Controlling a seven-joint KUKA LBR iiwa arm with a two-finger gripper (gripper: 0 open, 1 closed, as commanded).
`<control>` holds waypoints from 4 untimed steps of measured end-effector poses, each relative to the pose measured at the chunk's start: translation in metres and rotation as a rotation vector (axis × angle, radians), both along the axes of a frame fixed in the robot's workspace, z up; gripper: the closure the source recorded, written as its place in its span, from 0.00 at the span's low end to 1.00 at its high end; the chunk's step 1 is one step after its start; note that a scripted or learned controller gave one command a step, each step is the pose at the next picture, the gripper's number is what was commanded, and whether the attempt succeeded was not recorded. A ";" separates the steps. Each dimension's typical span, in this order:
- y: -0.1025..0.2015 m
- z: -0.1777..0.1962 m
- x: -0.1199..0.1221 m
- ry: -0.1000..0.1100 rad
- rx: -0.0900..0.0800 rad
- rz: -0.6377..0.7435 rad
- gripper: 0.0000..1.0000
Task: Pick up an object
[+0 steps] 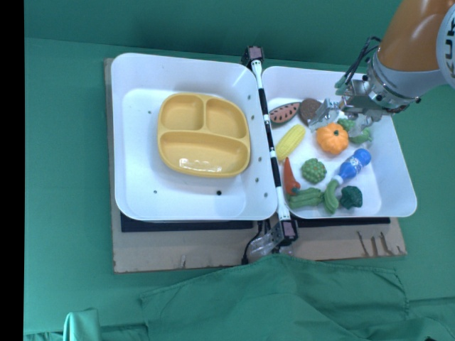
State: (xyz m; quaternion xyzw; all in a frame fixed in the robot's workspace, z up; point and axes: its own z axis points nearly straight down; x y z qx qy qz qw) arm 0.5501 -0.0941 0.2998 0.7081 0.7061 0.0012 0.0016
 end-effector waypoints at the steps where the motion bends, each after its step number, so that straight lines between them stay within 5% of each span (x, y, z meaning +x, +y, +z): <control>1: -0.060 -0.087 0.000 0.010 -0.002 -0.007 0.00; 2: -0.057 -0.069 0.003 -0.005 -0.003 -0.004 1.00; 3: -0.058 -0.057 0.004 -0.012 -0.005 -0.007 1.00; 4: -0.075 -0.080 0.036 -0.010 -0.005 -0.005 1.00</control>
